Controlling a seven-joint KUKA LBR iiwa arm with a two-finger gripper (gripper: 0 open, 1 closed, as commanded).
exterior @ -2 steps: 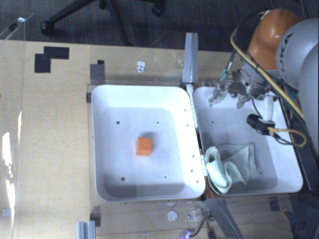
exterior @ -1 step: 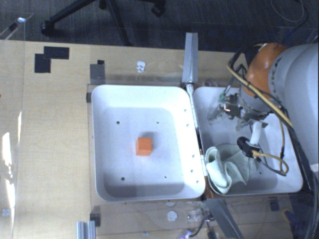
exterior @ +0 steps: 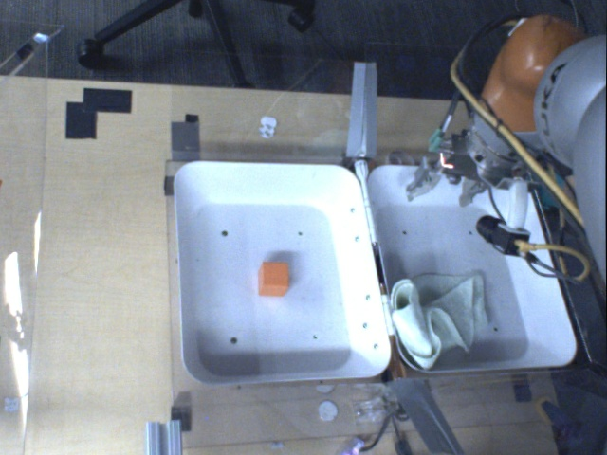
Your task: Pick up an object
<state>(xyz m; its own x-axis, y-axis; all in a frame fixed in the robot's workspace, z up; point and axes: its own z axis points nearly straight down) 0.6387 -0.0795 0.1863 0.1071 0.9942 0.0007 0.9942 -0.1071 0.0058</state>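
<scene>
The table (exterior: pixel 95 282) carries 2 shallow white bins side by side. The left bin (exterior: pixel 204 254) holds 1 small orange block (exterior: pixel 274 279), lying near the middle of its floor and well apart from every wall. The right bin (exterior: pixel 446 226) holds 1 pale green cloth (exterior: pixel 438 316), bunched up in the near corner against the wall shared with the left bin.

The gripper (exterior: pixel 444 186) hangs above the far edge of the right bin. Its 2 fingers stand apart with nothing between them, so it is open and holds nothing. It is well apart from the cloth and farther still from the block.

Either thing would serve the task. The block looks light, stiff and square-sided, probably foam or wood, so it should not slip much. A grip across 2 opposite flat faces, fingers coming straight down, seems the best hold, and the free floor around it leaves room for both fingers. The cloth looks soft and limp. It would sag and could slide out of a shallow pinch. The raised fold at its left end, where the fabric bunches highest, seems the place to take it.
</scene>
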